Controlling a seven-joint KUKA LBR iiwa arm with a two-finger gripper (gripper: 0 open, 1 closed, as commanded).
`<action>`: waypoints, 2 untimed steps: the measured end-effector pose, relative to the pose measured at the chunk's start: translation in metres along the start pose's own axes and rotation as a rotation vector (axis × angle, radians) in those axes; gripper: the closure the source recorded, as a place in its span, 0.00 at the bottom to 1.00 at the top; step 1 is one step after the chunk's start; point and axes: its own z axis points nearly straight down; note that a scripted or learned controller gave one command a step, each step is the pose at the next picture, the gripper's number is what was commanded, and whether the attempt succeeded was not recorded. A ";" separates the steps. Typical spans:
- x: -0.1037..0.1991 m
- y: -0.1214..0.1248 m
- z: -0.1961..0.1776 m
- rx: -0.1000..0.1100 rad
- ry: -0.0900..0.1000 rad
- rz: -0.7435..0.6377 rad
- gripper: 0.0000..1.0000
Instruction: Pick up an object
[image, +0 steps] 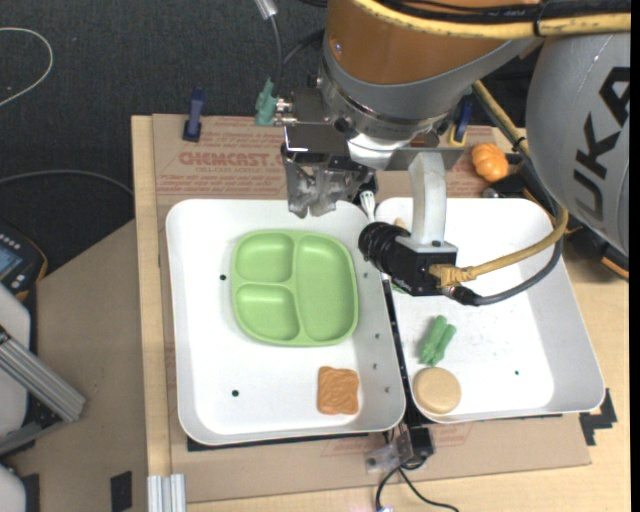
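White bins sit side by side: the left bin (190, 300) holds a green divided plate (296, 287) and a brown waffle (338, 390); the right bin (545, 330) holds a green piece (436, 340) and a tan disc (438, 391). The arm (420, 50), cut off above, hangs its gripper (318, 195) over the left bin's far edge, grasp unclear.

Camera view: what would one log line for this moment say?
end effector: above left bin far edge | holding: nothing seen | green plate, waffle: left bin

The grey arm (430, 60) reaches in, its hand (322, 190) pointing down.
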 end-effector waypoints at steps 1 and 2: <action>-0.080 -0.015 0.120 0.013 -0.007 0.012 1.00; 0.000 -0.012 0.093 -0.004 0.003 -0.006 1.00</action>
